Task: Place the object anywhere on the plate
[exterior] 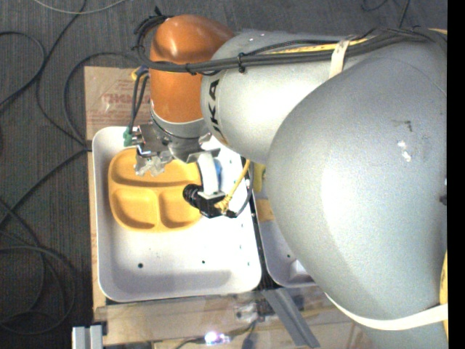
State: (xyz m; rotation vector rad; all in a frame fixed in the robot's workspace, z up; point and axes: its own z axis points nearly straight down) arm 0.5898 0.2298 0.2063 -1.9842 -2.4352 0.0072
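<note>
The gripper (151, 162) hangs directly above the upper compartment of the yellow plate (134, 202) in the left bin (174, 267). Its opening cannot be told (the wrist hides it), nor can the object be made out.

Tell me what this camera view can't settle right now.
- Hand over the yellow compartmented plastic plate: too small and cluttered to tell what it carries.
- Right shallow white bin: mostly hidden under the large grey arm.
- Plate's upper edge: covered by the wrist.
</note>
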